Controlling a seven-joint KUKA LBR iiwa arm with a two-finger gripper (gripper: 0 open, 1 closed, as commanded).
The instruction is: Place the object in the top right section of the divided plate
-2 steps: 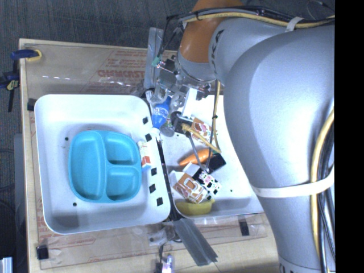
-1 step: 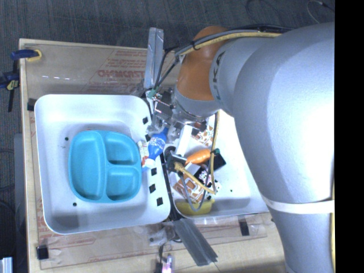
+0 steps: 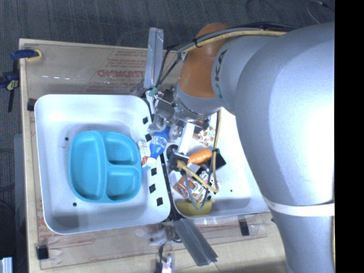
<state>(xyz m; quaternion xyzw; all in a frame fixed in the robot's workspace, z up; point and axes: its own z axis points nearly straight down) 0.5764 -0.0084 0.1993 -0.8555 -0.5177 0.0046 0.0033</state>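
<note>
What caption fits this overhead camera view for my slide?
Grey arm reaches over the right bin's cluttered items while the blue divided plate waits in the left bin.

Light falls brightly and evenly from above, and the left bin washes out near pure white along its rim and wall. The blue divided plate shows soft sheen rather than hard glare. The grey arm is smooth and slightly out of focus, being nearest the lens, and it casts a soft shadow over the clutter in the right bin. The floor beyond the bench is dim and grainy. Small items look soft, with fine detail unreadable.
</note>
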